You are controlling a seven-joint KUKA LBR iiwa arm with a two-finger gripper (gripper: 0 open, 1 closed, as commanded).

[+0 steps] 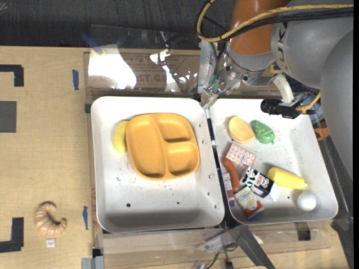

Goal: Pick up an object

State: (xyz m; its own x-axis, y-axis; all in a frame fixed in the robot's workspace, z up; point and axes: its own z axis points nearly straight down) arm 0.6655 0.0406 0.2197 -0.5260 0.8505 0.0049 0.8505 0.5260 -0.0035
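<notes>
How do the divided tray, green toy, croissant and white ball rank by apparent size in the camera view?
1. divided tray
2. croissant
3. green toy
4. white ball

Croissant and green toy look close; unsure.

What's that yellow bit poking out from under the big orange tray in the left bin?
A yellow object shows as a sliver at the left edge of the orange divided tray. The tray covers the rest, so its shape and kind stay hidden.

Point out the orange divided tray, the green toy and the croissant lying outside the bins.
orange divided tray [162,145], camera view, left bin: on the ridge between its compartments.
green toy [262,131], camera view, right bin: on the middle of its bumpy body.
croissant [49,218], camera view, on the bench: on the curved back.
</notes>
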